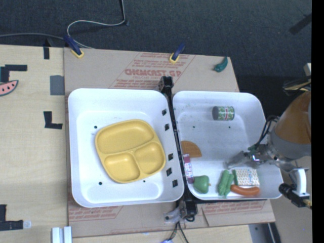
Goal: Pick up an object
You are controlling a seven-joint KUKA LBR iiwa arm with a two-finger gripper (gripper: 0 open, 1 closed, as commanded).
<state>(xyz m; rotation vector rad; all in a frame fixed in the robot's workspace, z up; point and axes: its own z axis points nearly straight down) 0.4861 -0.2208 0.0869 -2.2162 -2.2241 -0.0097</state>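
Note:
The right bin [253, 105] holds several small objects. A grey-green can [223, 113] lies on its side near the far wall. A brown-orange flat piece [191, 148] sits by the divider, with a purple bar [188, 168] along it. At the front lie a green pepper [201, 184], a green pod [225, 181], a red sausage [245, 190] and a speckled block [246, 176]. My gripper [238, 160] reaches in from the right, low over the bin floor just above the speckled block and the pod. Nothing is visibly held.
The left bin [81, 135] contains a yellow divided plate [130, 150]. The arm's grey body and orange band [293, 130] stand over the right bin's right wall. Clips and a cable lie on the cardboard behind the bins.

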